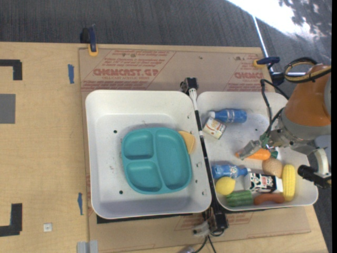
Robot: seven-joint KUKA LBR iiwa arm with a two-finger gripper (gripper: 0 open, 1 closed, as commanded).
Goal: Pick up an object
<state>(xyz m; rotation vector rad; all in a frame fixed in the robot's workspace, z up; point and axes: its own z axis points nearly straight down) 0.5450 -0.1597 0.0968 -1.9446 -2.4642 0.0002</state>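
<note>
The right bin holds several toy foods. An orange carrot lies near its middle, and my gripper hangs right above the carrot's right end, at the tip of the grey arm with the orange band. Just below the carrot are a tan potato and a yellow corn cob. A blue bottle and a small white carton lie at the back of the bin. Another blue bottle, a lemon, a green cucumber, a black-and-white carton and a red sausage crowd the front.
The left bin carries a teal divided plate with a yellow piece poking out past its right edge. A black cable and clamp sit between the bins. Cardboard lies under both bins.
</note>
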